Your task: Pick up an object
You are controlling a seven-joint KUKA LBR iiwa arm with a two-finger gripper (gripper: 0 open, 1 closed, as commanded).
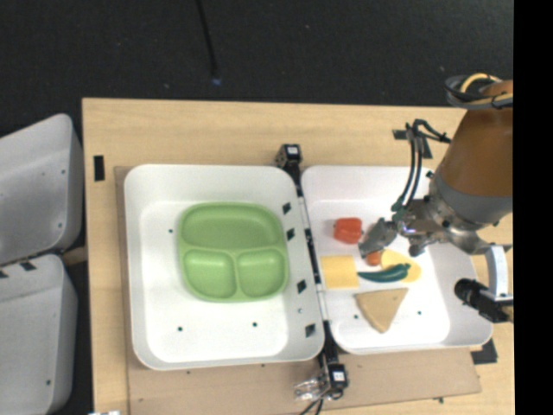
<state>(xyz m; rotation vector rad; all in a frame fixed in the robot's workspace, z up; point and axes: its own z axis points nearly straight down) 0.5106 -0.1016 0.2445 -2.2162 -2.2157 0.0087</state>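
The fingers of the gripper (390, 239) hang low over the right bin (346, 318), but from this angle I cannot tell whether they are spread or closed, and nothing shows between them. Just under and beside the tips sits a small cluster of toy food: a little red piece (373, 257) right at the fingertips, a green pepper (386, 274) curving over a yellow shape (406, 267), and a yellow block (338, 272) to the left of those. A red piece (348, 228) lies a bit farther left, apart from the rest, and a tan wedge (384, 307) rests nearer the front wall. Above the gripper rises the arm (480, 158) with its orange band. Across the divider, the left bin (155, 335) holds a green divided plate (232, 251) near its middle.
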